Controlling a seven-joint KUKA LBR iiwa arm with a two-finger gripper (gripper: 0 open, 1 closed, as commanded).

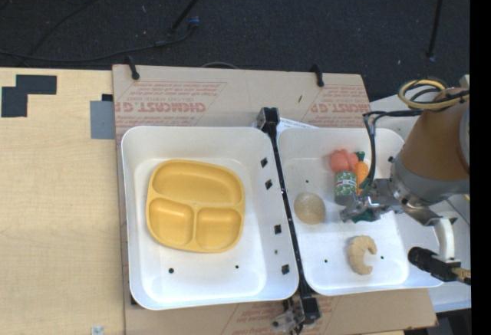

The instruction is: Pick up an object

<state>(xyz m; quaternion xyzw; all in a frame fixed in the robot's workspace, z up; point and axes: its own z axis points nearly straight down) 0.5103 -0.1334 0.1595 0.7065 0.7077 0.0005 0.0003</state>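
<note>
A: While the gripper [367, 205] sits low in the right bin [322, 280], can its state be read?

B: No; whether it is clenched or released cannot be told. A green-labelled bottle [346, 185] lies just left of it, touching or nearly so.

A: Likely failure?

B: Crowding. An orange carrot [362, 170] and a red item [343, 160] lie just beyond the bottle, so closing may nudge them or pinch an edge and slip.

A: Counts?

B: Two bins; one yellow divided plate [196, 205] in the left bin [153, 280]; five objects at right, adding one pale round piece [309, 208] and one croissant [360, 254].
</note>
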